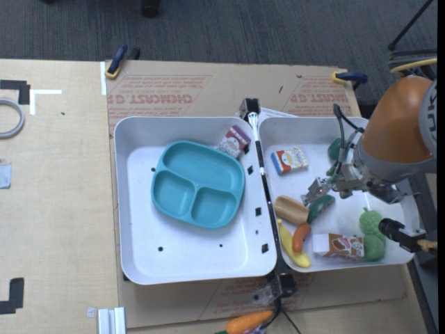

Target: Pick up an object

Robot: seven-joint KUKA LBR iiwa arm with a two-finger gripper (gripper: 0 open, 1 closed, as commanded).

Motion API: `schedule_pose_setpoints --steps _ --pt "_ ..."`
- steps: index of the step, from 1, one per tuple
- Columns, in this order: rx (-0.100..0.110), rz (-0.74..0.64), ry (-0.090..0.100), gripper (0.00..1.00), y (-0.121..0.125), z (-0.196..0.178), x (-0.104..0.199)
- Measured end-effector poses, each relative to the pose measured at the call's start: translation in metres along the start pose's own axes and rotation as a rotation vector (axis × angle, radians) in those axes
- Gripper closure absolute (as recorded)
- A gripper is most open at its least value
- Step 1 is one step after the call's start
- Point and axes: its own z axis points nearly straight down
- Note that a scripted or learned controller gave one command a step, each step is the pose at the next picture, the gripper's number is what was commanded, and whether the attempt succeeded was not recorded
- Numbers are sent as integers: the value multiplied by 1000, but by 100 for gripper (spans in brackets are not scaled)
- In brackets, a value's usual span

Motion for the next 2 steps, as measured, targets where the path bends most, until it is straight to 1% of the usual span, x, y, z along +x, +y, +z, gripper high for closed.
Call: schedule_pose_setpoints --steps 1,2 --pt "-5 19 -1 0 -13 60 3" --pt "-5 21 1 100 -13 50 3"
